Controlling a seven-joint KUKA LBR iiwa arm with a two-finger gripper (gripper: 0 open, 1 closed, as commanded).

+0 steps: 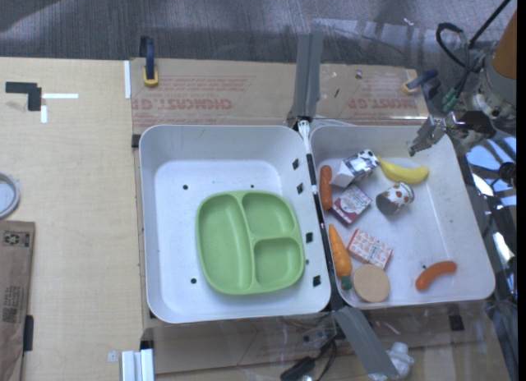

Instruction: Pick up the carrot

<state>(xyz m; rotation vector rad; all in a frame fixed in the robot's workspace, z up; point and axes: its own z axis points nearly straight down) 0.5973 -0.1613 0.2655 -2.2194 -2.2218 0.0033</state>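
1. The grey two-finger gripper [427, 135] hangs over the far right corner of the right-hand shallow white bin [460, 289]; whether it is open or closed cannot be told, and nothing shows in its grasp.
2. The tapered orange carrot with a green end [339, 251] lies along that bin's left wall, just beside a pink printed carton [369, 249], well apart from the gripper.
3. I judge the approach step is in hand: next comes travel across the bin and a descent aligned across the carrot's width.

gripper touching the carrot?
Apart. The camera view shows the gripper at the right bin's far corner, the carrot by its left wall.
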